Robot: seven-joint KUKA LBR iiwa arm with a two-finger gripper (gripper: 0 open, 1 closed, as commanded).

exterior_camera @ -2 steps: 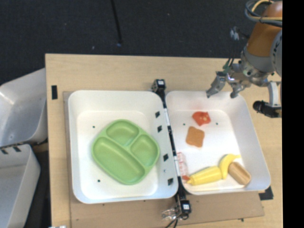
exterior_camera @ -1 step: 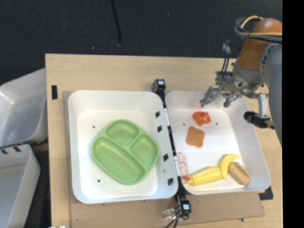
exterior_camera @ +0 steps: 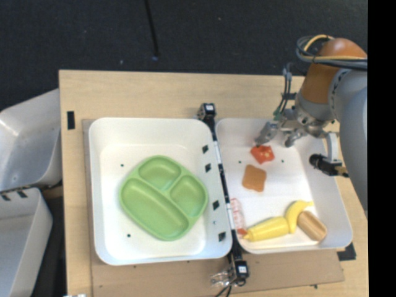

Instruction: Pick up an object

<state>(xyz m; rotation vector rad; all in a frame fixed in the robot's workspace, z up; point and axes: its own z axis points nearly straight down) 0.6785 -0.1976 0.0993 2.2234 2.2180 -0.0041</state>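
- Bins: two shallow white ones sit side by side on the tabletop [exterior_camera: 74,98], the left bin [exterior_camera: 99,166] and the right bin [exterior_camera: 322,190], their inner walls touching along the middle.
- One green divided plate [exterior_camera: 163,197] lies in the left bin, slightly near of its centre; it has three compartments, and nothing lies in any of them.
- Four loose objects lie in the right bin.
- One small red piece [exterior_camera: 263,154] rests in the far part of the right bin, just near of the fingers.
- One orange-brown flat piece [exterior_camera: 254,178] lies just near of the red piece, apart from it.
- One yellow banana [exterior_camera: 275,224] stretches along the near wall of the right bin, its curved end rising at the right.
- One tan cylinder [exterior_camera: 312,227] lies against the right end of the banana, touching it, in the near right corner.
- One gripper [exterior_camera: 279,137] hangs over the far side of the right bin, the grey arm [exterior_camera: 346,104] with its orange band [exterior_camera: 322,82] coming in from the right.
- The fingers are spread apart, one toward the left and one toward the right, and nothing sits between them; the red piece lies just below and left of that gap, and I cannot tell whether a fingertip touches it.
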